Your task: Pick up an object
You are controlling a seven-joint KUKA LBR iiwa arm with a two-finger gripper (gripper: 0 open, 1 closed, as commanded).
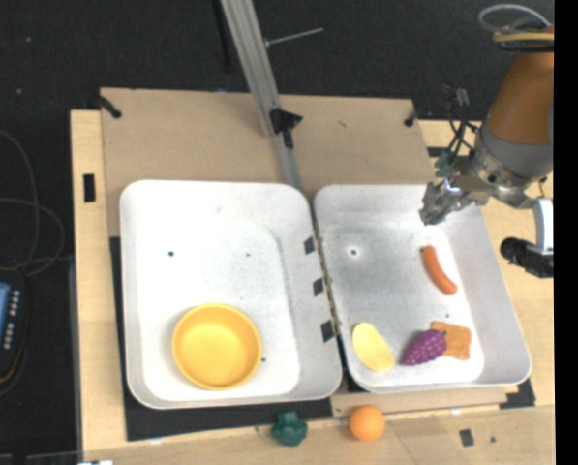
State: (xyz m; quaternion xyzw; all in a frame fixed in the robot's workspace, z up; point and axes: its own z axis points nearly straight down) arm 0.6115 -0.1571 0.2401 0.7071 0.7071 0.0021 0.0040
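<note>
No readable text, label or number on anything here.

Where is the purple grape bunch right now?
The purple grape bunch lies near the front edge of the right bin, between the pale yellow piece on its left and the orange block touching its right.

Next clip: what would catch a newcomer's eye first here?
The yellow bowl in the left bin, at its near side, stands out most. Next, the orange-banded arm's gripper above the right bin's far right corner, with the orange sausage just below it.
</note>
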